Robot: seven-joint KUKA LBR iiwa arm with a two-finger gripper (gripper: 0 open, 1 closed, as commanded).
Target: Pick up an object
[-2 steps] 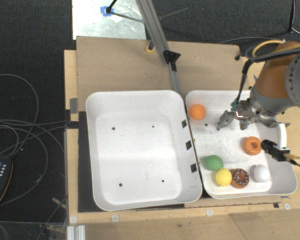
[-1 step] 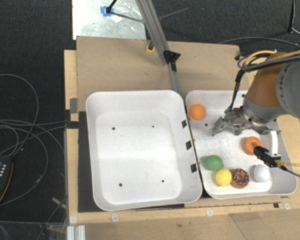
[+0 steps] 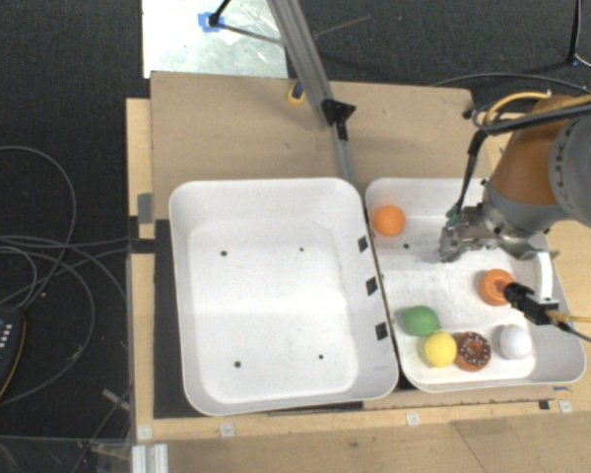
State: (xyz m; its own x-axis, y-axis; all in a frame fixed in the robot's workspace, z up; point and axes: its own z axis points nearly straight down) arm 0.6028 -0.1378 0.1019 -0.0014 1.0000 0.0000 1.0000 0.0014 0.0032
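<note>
Camera view: claw (image 3: pixel 454 243) reaches down into right bin (image 3: pixel 571 363) beside orange ball (image 3: pixel 388 221).

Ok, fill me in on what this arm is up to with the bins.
The arm's gripper is lowered into the right bin, over bare floor between the orange ball and the orange ring. Nothing is visibly held. A green object, yellow ball, chocolate donut and white ball lie along the near side.

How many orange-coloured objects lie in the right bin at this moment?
2. One orange ball lies near the bin's top-left corner. One orange ring-like object lies at the right side, below the gripper. The arm may hide others.
</note>
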